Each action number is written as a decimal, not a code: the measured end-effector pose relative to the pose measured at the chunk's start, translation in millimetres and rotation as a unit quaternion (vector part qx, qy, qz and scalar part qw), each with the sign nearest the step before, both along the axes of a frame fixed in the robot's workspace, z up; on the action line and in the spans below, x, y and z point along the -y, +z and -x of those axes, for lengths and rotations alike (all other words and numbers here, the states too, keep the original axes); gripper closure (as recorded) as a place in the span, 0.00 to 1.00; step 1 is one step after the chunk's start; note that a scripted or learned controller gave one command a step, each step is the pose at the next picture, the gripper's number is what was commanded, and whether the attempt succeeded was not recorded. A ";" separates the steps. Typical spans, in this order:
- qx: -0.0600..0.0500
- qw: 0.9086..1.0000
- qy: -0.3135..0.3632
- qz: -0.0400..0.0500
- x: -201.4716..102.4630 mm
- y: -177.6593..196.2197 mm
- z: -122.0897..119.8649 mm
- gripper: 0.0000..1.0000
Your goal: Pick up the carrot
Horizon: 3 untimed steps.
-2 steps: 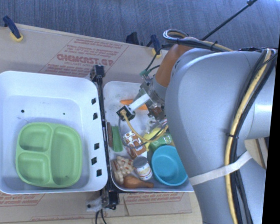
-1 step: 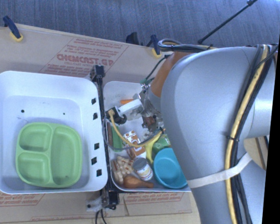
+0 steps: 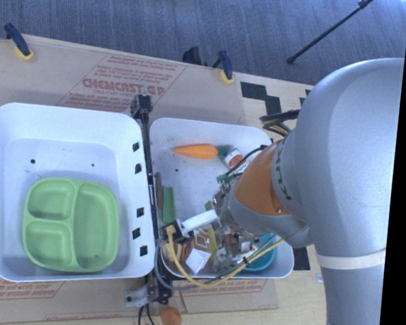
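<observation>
The carrot (image 3: 195, 150) lies at the far end of the right bin (image 3: 164, 136) — the gripper (image 3: 225, 247) hangs near the front clutter, grip unreadable

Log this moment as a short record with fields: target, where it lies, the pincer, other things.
target: carrot
where it lies: flat near the far wall of the right bin, nothing gripping it
pincer: low over the near end of the right bin, apart from the carrot, among clutter
left bin: holds a green divided plate
arm: orange band above the wrist
</observation>
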<state>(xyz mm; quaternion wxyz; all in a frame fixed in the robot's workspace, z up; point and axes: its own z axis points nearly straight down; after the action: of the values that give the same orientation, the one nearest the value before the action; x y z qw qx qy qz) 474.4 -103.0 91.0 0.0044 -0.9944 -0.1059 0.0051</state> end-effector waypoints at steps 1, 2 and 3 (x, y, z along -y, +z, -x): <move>-0.004 1.000 0.011 -0.001 -1.6 8.5 -0.4 1.00; 0.004 0.999 0.038 0.001 -16.9 145.5 -3.7 1.00; 0.002 1.000 0.008 0.000 -98.9 166.0 -6.0 1.00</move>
<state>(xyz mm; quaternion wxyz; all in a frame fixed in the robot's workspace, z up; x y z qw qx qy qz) 480.4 -4.0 257.1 0.0040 -0.9934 -0.1142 0.0031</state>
